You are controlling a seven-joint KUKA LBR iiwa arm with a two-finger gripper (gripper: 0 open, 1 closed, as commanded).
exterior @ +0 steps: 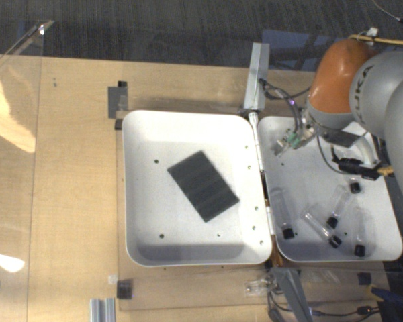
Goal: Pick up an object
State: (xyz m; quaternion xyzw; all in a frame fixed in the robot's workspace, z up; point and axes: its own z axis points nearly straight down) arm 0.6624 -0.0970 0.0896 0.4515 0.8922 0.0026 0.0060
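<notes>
Dark grey flat pad (203, 185) lying in the middle of the left bin (141, 247), turned at a slant, well apart from every wall. Flat on the floor, so probably hard to take from above without an edge to catch.

In the right bin (389, 250), a few small clear pieces with black caps (322, 223), scattered toward the near side, loose and apart from each other. Probably easier to pinch, being narrow.

Arm (383, 92) reaching in from the right, orange band (336, 79) over the far edge of the right bin. Gripper (322, 123) hanging above that bin's far left part, near the dividing wall. Impossible to tell its state from this angle; nothing seen in it. Judged as hovering before a descent, with no object lifted yet.
</notes>
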